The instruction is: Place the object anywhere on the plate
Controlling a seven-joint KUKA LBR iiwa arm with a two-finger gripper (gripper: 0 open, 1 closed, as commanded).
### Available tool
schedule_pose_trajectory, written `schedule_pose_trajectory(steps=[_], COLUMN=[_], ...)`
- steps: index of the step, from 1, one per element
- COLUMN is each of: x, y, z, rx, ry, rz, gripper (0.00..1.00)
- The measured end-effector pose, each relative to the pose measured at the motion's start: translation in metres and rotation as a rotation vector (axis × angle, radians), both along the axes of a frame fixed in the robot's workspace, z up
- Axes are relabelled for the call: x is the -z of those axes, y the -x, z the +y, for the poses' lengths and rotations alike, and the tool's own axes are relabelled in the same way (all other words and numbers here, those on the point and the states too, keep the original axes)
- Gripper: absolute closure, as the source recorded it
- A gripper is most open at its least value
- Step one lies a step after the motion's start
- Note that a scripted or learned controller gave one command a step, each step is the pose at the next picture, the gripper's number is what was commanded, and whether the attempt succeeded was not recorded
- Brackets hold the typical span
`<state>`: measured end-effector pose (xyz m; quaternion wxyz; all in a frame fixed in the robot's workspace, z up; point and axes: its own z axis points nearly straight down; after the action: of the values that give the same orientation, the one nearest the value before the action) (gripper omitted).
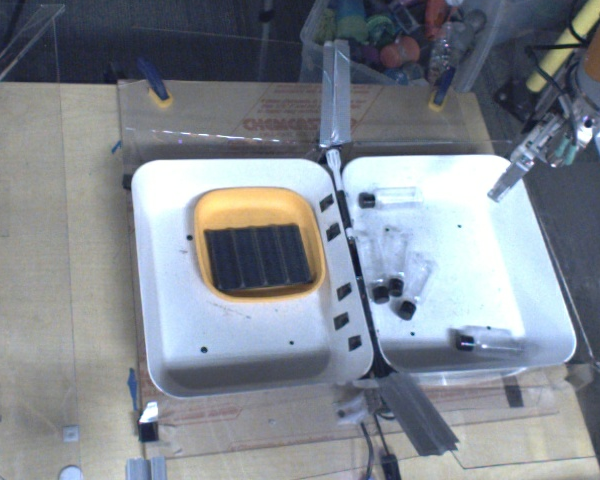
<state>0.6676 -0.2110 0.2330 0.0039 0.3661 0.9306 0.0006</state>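
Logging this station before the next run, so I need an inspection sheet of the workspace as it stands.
Surface: two white bins on a wooden bench.
Job's things: yellow plate in the left bin, bearing a dark ridged block; clear vials with black caps in the right bin.
Clutter: nothing seen.
Grippers: gripper over the right bin's far right corner.
Cables: black leads at the front edge.
Surroundings: box of coloured toys behind.

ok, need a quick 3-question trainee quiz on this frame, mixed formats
1. True or false: the yellow plate sits in the right bin.
2. What lies on the plate? A) a clear vial B) a dark ridged block C) a red ball
3. Fill in: the hand hangs near the right bin's ___ corner, as the camera sees it.

Key: 1 false, it sits in the left bin; 2 B; 3 upper right.
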Motion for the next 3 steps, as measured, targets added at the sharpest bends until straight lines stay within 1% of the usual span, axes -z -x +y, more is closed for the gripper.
schedule_pose_trajectory(steps=[1,2,3], x=[-0.009,-0.024,-0.037], y=[0.004,0.007,0.016], z=[-0.011,-0.01,-0.011], rx=[-0.042,-0.25,-0.548], ry=[0.001,0.002,0.002], rz=[-0.001,-0.002,0.001], gripper=[0.0,0.0,0.0])
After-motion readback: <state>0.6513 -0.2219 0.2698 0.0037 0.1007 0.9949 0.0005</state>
